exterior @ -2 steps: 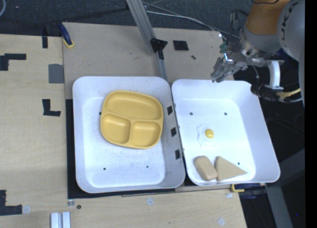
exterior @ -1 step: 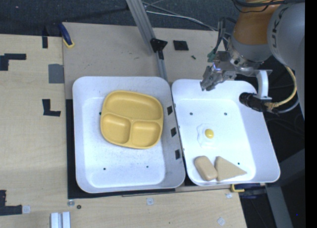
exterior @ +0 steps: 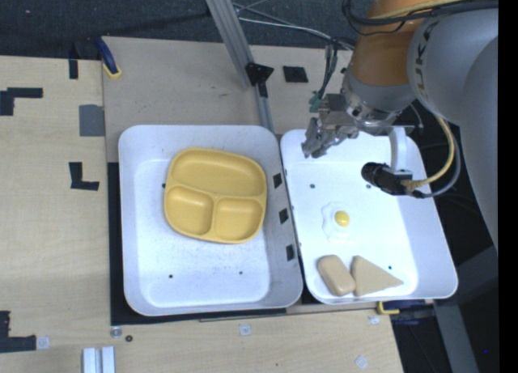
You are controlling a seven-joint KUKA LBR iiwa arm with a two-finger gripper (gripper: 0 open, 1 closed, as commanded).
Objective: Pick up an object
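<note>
Closest to my camera, at the near edge of the right bin [exterior: 421, 201], two pieces of toy food lie just beside each other: a rounded tan bread roll [exterior: 334, 274] on the left and a tan wedge [exterior: 375, 275] on the right. A little farther back, near the middle of that bin, I see a toy fried egg [exterior: 340, 219], white with a yellow yolk, lying flat and apart from the other two.

At the far left corner of the same bin, the fingers [exterior: 314, 146] hang over the white floor, pointing down. Nothing is between them, and I cannot tell whether they are spread or closed. Above them rises the grey arm [exterior: 453, 48] with its orange band [exterior: 392, 31], reaching in from the right. A black cable fitting [exterior: 387, 177] hangs beside the wrist.

Beside it, the left bin [exterior: 146, 266] holds a yellow divided plate [exterior: 215, 195], right side up, with three compartments. Both bins sit side by side on the pale wooden counter [exterior: 48, 226].
</note>
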